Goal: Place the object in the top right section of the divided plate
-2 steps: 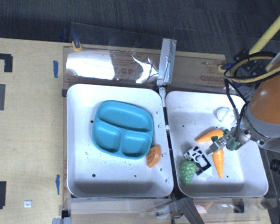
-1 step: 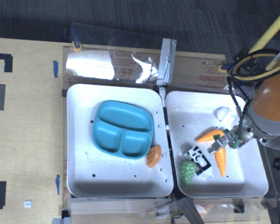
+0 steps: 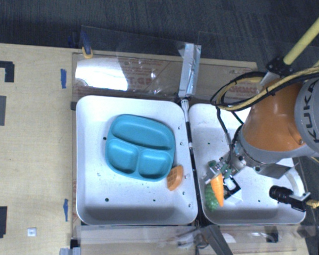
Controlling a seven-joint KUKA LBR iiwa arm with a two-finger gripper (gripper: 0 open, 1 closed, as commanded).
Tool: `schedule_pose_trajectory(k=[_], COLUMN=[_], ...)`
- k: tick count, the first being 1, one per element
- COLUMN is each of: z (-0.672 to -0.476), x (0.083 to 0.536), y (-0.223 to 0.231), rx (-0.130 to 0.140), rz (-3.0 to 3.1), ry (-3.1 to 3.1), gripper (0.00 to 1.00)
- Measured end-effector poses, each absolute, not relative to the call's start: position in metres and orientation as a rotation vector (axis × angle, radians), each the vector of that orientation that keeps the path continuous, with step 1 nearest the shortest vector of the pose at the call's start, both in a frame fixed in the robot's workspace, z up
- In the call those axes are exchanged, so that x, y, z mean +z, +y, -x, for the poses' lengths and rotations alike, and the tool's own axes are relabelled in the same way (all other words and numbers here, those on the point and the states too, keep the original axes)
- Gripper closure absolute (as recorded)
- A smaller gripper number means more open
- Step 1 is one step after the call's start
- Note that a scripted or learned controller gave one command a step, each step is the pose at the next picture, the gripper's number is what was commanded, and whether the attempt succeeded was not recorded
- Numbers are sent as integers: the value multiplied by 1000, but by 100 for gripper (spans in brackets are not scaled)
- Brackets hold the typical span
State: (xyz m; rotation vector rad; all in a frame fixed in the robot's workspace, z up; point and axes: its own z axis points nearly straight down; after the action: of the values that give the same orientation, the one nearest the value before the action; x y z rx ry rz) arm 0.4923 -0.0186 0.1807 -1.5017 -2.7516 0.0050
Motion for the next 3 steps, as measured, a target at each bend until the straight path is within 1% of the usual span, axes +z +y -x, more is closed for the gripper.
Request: schedule_pose_trajectory(k=[2, 3], z=[-495, -514], x=[196, 201], y=[-20, 113], rx=[8, 2], rz=[1512, 1451], ry=[-2745, -2784], gripper=[100, 100])
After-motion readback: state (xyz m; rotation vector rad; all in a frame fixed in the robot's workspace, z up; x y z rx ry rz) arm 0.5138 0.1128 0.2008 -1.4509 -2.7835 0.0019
